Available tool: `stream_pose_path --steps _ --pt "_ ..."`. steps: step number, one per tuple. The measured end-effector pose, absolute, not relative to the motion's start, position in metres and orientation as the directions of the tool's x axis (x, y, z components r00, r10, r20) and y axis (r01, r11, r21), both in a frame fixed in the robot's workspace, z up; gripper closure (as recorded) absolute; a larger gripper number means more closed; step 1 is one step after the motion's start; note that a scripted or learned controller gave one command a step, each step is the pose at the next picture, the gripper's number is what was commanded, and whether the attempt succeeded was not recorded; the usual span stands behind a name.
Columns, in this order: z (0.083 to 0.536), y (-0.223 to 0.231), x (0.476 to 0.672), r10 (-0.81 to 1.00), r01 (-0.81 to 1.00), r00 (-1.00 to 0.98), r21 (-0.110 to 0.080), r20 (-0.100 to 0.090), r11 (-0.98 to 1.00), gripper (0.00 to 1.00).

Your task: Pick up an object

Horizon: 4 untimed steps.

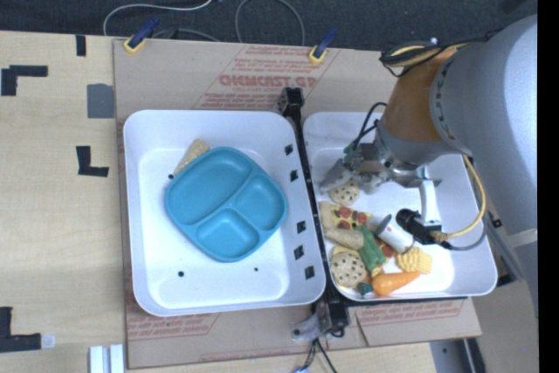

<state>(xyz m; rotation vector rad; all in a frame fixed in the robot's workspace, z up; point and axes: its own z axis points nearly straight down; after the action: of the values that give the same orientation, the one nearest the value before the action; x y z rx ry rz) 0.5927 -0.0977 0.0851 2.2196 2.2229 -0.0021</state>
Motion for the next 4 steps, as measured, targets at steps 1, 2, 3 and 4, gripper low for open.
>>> stream_pose_path --steps 1,2,3,4 --pt "0.1 -0.099 0.596 1.0 1.0 -0.001 0.011 -0.003 0.001 1.0" --pt "0.097 -0.098 0.594 1.0 1.0 -0.001 0.004 -0.003 0.001 0.0" --pt "0.2 -0.149 0.547 1.0 1.0 0.004 0.006 -0.003 -0.004 0.0" --pt "0.149 -0.114 0.537 1.0 1.0 -0.002 -0.006 0.002 0.002 0.0"
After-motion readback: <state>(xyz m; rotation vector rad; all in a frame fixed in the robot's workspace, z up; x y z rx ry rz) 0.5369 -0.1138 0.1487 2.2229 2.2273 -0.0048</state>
